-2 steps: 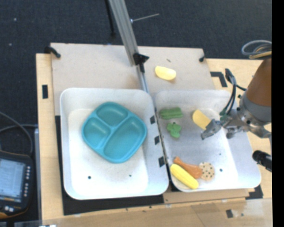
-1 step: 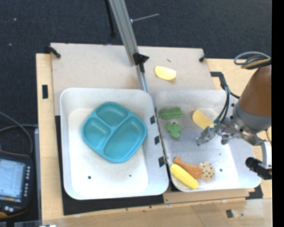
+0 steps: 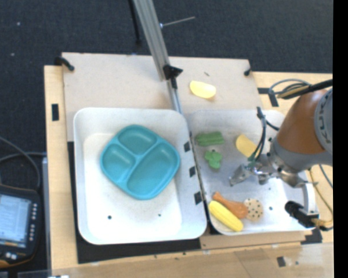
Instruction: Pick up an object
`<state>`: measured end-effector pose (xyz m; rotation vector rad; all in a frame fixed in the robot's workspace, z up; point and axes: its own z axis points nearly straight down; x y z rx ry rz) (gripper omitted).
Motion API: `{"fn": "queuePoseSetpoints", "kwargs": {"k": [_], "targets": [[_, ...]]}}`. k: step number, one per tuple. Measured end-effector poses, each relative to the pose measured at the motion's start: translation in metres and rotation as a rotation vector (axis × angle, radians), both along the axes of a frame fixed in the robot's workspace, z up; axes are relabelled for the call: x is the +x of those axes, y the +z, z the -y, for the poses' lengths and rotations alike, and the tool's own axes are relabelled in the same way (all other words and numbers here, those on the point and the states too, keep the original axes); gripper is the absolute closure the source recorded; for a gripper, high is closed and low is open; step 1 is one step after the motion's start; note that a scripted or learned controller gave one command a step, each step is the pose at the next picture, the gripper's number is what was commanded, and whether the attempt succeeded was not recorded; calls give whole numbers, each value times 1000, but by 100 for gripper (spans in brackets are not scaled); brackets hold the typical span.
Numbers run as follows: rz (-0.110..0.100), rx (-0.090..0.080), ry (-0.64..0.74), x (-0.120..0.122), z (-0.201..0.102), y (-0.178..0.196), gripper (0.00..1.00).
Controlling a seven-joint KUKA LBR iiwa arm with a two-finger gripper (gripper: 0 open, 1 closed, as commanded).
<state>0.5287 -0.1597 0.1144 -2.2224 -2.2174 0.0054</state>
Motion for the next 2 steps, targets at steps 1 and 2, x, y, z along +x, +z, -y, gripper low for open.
{"fn": "queuePoseSetpoints", "kwargs": {"k": [1, 2], "targets": [[9, 1, -2, 3, 1, 14, 100], [11, -1, 5, 14, 2, 71, 100]]}}
